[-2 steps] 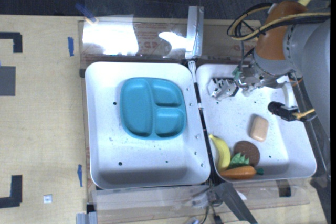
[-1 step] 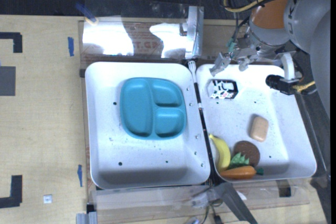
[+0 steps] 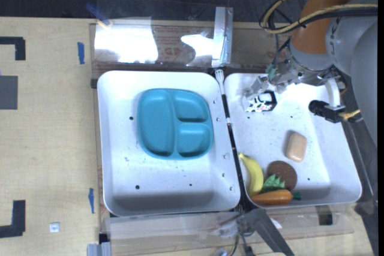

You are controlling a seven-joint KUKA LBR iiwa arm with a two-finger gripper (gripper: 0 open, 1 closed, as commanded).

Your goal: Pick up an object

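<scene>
My gripper (image 3: 262, 100) hangs low over the far left corner of the right bin (image 3: 336, 180), with the grey arm reaching in from the upper right. A tan, bread-like block (image 3: 296, 146) lies in the middle of that bin, apart from the gripper. Along the bin's near left side sit a yellow banana (image 3: 253, 172), a brown round patty (image 3: 282, 172) and an orange carrot (image 3: 273, 196) with green leaves. All of these lie well below the gripper in the view, and none of them touches it.
The left bin (image 3: 114, 177) holds a blue divided plate (image 3: 175, 123) at its centre. A raised divider (image 3: 228, 129) separates the two bins. A clear panel (image 3: 156, 39) stands behind the left bin. Cables loop above the wrist at top right.
</scene>
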